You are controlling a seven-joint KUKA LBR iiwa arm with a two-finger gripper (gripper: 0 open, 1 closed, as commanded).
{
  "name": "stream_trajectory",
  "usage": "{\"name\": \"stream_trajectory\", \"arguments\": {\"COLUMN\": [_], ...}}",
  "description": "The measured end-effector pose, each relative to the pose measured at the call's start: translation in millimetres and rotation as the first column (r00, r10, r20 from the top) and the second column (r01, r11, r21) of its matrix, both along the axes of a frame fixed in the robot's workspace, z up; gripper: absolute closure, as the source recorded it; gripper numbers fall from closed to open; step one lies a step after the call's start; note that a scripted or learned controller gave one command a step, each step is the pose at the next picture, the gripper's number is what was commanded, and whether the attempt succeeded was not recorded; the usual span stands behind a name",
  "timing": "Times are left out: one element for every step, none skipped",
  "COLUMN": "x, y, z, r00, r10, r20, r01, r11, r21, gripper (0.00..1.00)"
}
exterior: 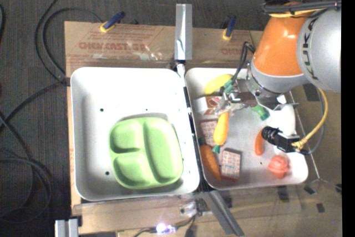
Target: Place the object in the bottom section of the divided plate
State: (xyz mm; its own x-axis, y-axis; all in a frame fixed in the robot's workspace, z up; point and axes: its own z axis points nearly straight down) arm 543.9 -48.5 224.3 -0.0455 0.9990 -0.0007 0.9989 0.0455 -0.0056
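A green divided plate lies in the left bin, with two small sections on its left and one long section on its right. My gripper is low over the right bin, near its upper left. A yellow corn cob lies just below the gripper, its upper end right at the gripper's tip. The orange wrist band and grey arm hide the bin's upper right corner.
The right bin also holds a yellow banana at the top, a carrot, a small snack box, a red tomato, a small orange piece and a green piece. A black cable connector hangs nearby.
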Motion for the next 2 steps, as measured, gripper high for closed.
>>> {"name": "stream_trajectory", "arguments": {"x": [-60.1, -60.1], "y": [78.5, 78.2], "z": [-41.4, -41.4], "r00": [0.954, 0.954], "r10": [-0.299, -0.299], "r20": [-0.002, -0.002], "r01": [0.299, 0.299], "r11": [0.954, 0.954], "r21": [-0.002, -0.002], "gripper": [1.00, 0.00]}}
